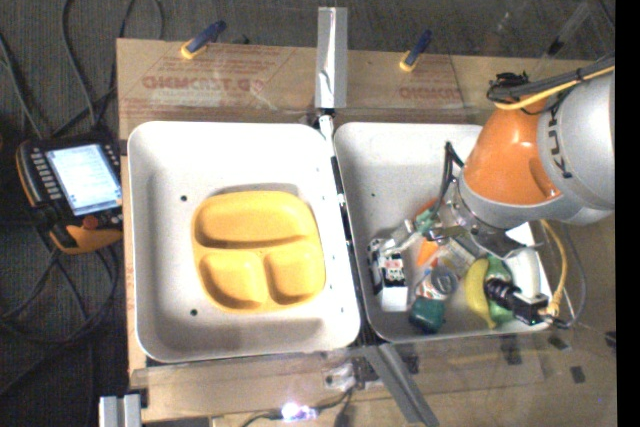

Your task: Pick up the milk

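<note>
The milk (389, 272), a small white carton with a dark and red label, lies near the left wall of the right bin (400, 155), towards the front. My gripper (436, 235) hangs below the orange wrist band, low over the pile of items just right of the milk. The wrist hides most of it.
A yellow divided tray (260, 249) lies in the left bin (160, 165). Around the gripper in the right bin lie a teal cup (427, 314), a yellow fruit (479, 291), a green item (526, 301) and an orange piece (425, 253). A pendant (75, 177) sits off the bench at left.
</note>
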Tool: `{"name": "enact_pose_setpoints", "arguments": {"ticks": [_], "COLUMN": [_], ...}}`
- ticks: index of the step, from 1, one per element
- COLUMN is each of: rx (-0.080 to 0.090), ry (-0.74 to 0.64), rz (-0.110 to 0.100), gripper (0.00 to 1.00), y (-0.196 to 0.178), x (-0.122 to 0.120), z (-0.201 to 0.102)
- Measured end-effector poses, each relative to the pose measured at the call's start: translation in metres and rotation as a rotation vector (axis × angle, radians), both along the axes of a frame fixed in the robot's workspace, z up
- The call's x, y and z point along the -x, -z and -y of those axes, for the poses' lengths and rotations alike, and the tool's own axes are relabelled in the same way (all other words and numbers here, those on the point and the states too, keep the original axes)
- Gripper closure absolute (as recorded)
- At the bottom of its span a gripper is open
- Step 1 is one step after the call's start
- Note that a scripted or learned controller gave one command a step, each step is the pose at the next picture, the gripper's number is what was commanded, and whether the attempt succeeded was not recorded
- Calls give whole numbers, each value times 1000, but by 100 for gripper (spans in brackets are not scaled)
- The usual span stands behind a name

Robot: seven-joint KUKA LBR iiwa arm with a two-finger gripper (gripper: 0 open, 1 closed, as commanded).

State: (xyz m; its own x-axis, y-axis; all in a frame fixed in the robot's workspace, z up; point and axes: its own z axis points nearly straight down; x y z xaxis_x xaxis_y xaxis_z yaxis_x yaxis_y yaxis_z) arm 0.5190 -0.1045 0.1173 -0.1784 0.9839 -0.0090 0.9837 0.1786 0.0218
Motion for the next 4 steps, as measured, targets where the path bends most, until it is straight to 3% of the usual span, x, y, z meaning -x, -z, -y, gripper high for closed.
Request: {"name": "enact_pose_setpoints", "arguments": {"ticks": [1,2,3,4], "rx": [-6,-5,-6,-6], "ry": [185,41,224,143], "rz": [-26,-28,-28,-28], "gripper": [0,0,0,0], "y": [-65,-65,-65,-65], "x": [-10,17,36,19], "z": [-18,-106,-29,-81]}}
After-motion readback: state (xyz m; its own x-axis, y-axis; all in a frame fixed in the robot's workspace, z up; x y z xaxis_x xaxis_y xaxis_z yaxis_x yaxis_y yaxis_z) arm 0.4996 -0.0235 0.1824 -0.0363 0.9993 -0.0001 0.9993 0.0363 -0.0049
